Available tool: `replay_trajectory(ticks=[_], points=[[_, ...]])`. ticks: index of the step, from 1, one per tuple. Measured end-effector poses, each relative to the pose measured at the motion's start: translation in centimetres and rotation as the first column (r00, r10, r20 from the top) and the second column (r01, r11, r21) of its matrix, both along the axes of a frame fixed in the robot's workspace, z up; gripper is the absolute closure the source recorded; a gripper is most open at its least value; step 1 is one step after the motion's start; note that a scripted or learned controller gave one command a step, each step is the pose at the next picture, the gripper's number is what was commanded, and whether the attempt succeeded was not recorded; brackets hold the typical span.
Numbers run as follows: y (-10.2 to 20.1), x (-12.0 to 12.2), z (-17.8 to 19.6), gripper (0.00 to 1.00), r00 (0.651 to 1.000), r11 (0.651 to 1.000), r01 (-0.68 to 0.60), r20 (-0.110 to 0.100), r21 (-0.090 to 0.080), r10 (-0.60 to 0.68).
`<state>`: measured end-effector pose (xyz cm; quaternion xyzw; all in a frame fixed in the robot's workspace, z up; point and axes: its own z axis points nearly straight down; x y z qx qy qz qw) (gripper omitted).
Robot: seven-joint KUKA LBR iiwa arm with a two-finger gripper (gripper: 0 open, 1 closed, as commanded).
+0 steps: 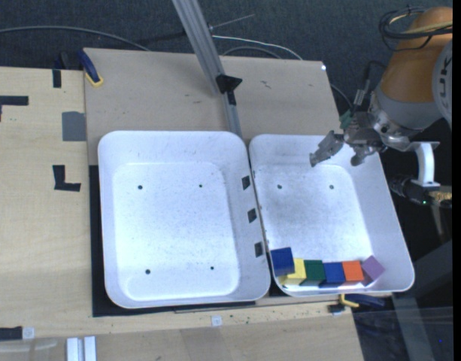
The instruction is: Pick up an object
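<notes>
We note a pale wooden bench [34, 201] on dark carpet, bearing two white bins. The gripper [337, 151] hangs over the right bin's [320, 201] far edge, fingers spread apart, nothing between them. Coloured blocks [324, 271] sit in a row along that bin's near wall; the left bin [170, 216] lies just beside.

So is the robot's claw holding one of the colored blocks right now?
No, nothing is held. The gripper hangs open over the far end of the right bin, and the blocks all sit along its near edge.
</notes>
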<state>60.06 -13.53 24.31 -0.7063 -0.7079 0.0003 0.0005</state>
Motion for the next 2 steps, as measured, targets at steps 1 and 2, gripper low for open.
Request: replay_trajectory(ticks=[1,2], points=[[-4.2,1.1,-0.9,0.00,1.000,1.000,0.003,0.000,-0.002,-0.003],[-7.2,-1.7,-4.9,0.00,1.000,1.000,0.005,-0.005,-0.001,-0.005]])
